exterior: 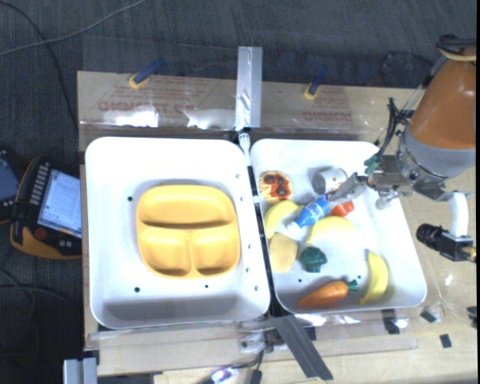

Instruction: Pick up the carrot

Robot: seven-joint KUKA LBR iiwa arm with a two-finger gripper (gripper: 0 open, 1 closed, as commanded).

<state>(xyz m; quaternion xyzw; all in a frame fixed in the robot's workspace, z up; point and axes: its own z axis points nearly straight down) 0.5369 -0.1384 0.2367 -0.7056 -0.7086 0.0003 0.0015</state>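
Observation:
The carrot (325,294) is orange with a green top and lies flat along the near edge of the right bin (408,250). It points left, and its leafy end is next to a banana (374,276). My gripper (374,185) hangs over the bin's far right side, well above and to the right of the carrot, close to a silver can (328,179). Nothing shows in its grasp.
Around the carrot in the right bin lie green broccoli (312,257), a blue bottle (311,213), a red piece (343,209), yellow fruit (279,215) and a small pizza toy (274,185). A yellow divided tray (188,229) sits in the left bin (112,214).

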